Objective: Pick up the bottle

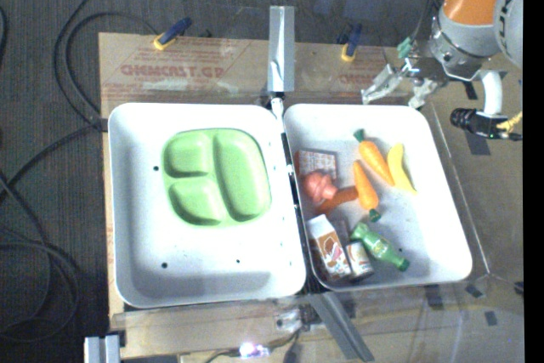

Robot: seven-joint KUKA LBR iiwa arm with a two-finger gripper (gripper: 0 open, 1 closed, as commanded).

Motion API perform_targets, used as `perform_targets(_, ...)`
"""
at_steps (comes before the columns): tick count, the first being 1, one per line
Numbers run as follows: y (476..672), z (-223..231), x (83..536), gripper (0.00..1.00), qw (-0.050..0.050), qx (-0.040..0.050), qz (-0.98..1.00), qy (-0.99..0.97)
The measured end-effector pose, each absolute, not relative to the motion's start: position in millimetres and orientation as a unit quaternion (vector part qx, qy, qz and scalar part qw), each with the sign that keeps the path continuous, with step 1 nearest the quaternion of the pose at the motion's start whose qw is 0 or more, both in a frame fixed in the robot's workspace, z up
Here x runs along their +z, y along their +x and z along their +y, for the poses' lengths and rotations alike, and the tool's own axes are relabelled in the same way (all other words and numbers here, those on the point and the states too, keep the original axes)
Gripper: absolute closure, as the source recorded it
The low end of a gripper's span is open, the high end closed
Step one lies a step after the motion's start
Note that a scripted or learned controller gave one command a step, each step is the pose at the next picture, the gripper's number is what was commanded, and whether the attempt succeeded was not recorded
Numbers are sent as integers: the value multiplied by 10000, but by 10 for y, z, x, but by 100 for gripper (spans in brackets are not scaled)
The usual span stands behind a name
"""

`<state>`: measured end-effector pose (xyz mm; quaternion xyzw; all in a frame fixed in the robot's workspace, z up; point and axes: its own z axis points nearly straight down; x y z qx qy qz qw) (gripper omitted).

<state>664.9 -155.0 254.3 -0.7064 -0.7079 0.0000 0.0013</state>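
Claw point(393, 82) of two pale fingers hangs above the far rim of the right-hand shallow white bin point(442, 183), at about 12 o'clock of that bin; fingers look spread, with nothing between them.

Small green plastic bottle point(380, 246) lies on its side on the right bin's floor, toward 6 o'clock, neck pointing roughly to 10 o'clock and base to 4 o'clock. Well apart from the claw. Its shoulder sits just beside a small dark-labelled can point(359, 258), which stands next to a white carton with a brown label point(327, 246).

Handling, judged: a toy-like bottle, likely light and stiff, with a smooth round body that may roll or slip out of a pinch. Best hold looks to be across the middle of the body, fingers closing at right angles to its long axis; the base end is freer, the neck end crowded by the can.

Other contents: two orange toy carrots point(371, 166), a yellow banana-shaped piece point(400, 167), a pink lumpy toy point(319, 187), a small patterned card point(315, 161). Left-hand bin holds a green divided tray point(217, 176).

Writing: red print on the brown board point(170, 68) under the bins, partly hidden and too blurred to read with confidence. Carton and can labels illegible.
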Motion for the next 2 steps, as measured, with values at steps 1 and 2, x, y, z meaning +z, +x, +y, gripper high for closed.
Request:
perform_targets(1, 5935, -1580, 918, 0, 4, 10, -7133, -7009)
perform_targets(2, 5181, -1247, 905, 0, -72, -33, -7527, -6583)
